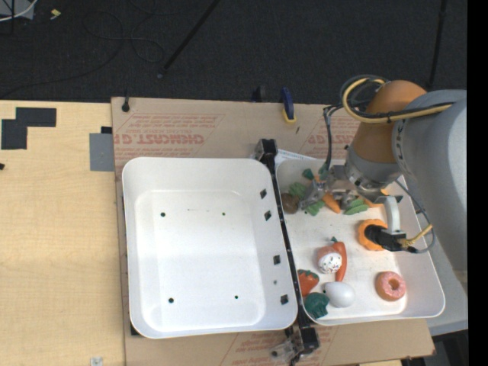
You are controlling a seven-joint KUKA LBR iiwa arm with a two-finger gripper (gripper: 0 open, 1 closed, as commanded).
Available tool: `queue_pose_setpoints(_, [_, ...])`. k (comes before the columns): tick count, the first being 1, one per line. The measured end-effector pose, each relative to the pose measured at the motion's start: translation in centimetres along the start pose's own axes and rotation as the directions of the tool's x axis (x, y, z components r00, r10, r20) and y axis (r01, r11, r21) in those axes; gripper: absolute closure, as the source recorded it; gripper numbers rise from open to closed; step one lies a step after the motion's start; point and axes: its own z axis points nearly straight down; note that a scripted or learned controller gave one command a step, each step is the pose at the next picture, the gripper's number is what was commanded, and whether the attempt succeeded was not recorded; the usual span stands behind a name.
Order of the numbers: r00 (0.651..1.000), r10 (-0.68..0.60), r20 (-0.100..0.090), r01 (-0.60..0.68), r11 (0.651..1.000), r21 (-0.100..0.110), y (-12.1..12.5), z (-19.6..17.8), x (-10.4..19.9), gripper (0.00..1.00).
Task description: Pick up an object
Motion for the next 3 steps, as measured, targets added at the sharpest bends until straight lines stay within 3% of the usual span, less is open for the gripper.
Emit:
queue_pose_setpoints(1, [1.000,0.000,-0.001,0.000,1.000,0.009,-0.4,-1.0,0.0,1.00])
queue_pose_setpoints(2, [1.000,0.000,-0.002,0.000,1.000,0.002,0.6,-6.1,4.4,1.00])
queue_pose_setpoints(3, [1.000,-0.003,-0.003,0.003,1.000,-0.005,0.7,-17.4,9.8,1.00])
